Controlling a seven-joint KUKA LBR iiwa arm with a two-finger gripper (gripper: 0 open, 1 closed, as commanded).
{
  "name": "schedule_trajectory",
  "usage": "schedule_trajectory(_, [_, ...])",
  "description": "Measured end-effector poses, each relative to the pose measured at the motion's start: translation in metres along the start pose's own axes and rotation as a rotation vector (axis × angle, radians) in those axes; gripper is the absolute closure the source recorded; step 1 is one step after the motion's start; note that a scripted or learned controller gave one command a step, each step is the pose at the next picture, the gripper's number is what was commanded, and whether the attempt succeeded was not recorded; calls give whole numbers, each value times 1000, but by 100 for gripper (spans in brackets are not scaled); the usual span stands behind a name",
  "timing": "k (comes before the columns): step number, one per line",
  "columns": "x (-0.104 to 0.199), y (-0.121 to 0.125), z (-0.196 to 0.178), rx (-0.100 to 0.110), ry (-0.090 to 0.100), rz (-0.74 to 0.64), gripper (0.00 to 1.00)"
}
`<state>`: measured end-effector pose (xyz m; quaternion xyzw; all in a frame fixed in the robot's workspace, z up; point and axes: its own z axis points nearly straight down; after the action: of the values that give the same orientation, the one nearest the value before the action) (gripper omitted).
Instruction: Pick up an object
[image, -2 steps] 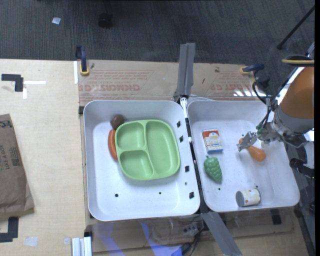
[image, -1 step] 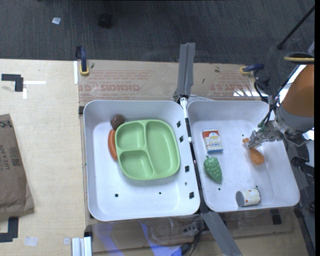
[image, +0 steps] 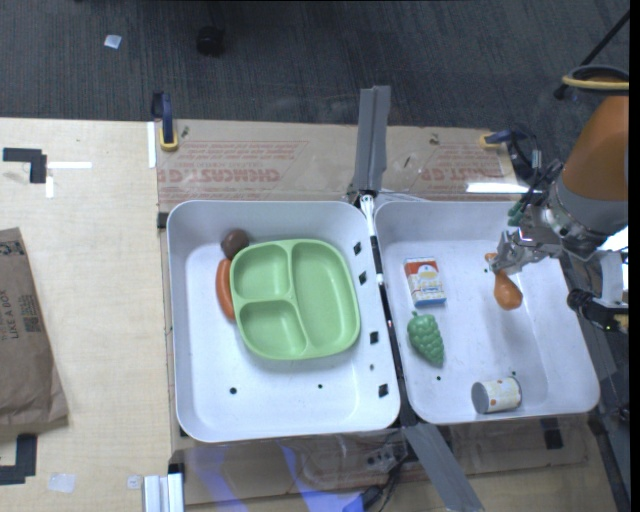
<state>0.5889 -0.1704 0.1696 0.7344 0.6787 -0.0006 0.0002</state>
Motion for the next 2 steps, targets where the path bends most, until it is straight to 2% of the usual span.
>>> schedule_trajectory(1, [19, 3, -24, 2, -1, 305, 100])
schedule_trajectory(2, [18, 13, 17, 5, -1, 539, 100])
